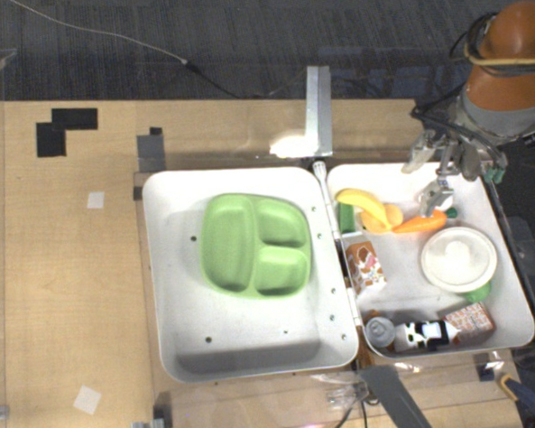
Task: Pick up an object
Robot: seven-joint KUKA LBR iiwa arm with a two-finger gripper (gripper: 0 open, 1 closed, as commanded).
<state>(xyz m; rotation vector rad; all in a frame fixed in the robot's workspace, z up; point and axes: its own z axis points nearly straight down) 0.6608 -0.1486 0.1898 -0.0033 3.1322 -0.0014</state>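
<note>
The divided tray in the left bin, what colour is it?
Light green; the tray shows best in the camera view.

Pale wooden tabletop (64, 293) under bright overhead light.
Dark carpet (193, 32) runs along the far side, a thin cable (103, 33) trailing across; black squares (63, 129) mark the wood.

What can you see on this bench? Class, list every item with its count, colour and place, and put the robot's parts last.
Bins: 2, white, side by side on the bench.
Tray: 1, green, three compartments, in the left bin.
Banana: 1, yellow, right bin, far left.
Carrot: 1, orange, right bin, beside the banana.
Bowl: 1, white, right bin, centre right.
Packet: 1, brown and white, right bin, left side.
Bottle: 1, black and white, right bin, near edge.
Carton: 1, reddish, right bin, near right corner.
Gripper: 1, grey, above the carrot.
Arm: 1, grey with orange band, upper right.
</note>
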